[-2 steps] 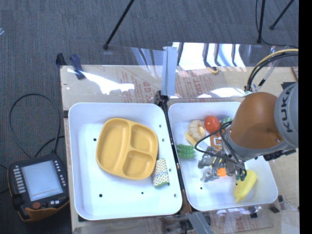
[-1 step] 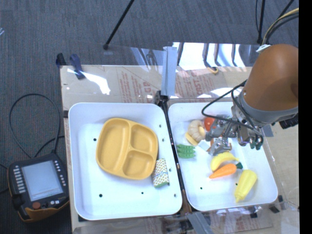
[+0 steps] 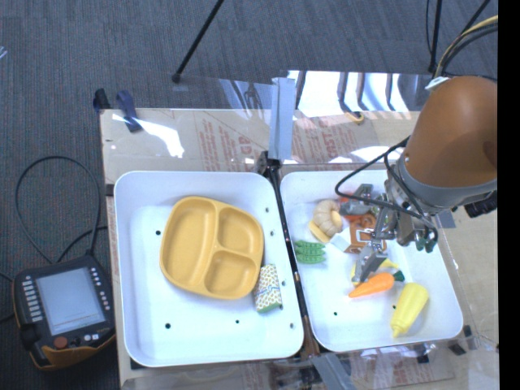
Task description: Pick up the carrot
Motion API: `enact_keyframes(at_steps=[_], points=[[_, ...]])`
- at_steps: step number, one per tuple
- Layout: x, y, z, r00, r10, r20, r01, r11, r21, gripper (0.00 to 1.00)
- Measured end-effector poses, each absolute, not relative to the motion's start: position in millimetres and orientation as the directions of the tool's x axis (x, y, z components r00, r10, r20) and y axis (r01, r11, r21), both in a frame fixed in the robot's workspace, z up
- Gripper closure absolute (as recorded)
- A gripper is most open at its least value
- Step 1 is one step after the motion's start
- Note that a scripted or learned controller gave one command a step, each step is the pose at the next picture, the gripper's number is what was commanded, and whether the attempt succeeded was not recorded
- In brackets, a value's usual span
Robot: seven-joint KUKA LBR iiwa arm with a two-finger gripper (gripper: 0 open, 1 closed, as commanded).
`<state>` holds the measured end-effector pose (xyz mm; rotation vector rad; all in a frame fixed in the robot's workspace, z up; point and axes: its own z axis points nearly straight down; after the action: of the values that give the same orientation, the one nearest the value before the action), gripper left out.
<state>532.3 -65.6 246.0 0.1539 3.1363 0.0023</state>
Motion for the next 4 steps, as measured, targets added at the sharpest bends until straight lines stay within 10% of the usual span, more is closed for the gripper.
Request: enact_keyframes(at_steps=[1, 2, 3, 4], points=[[504.8, -109.5, 119.9, -0.925, 0.379, 0.004, 0.379, 0.925, 0.000, 0.00], [488.0, -124.9, 85.6, -0.937, 0.349, 0.005, 0.349, 0.937, 0.000, 0.00], [489.2, -124.1, 95.7, -0.938, 0.346, 0.003, 0.346, 0.938, 0.001, 1.00], [500.0, -133.3, 212.1, -0.981, 0.195, -0.006, 0.195, 0.981, 0.001, 1.00]])
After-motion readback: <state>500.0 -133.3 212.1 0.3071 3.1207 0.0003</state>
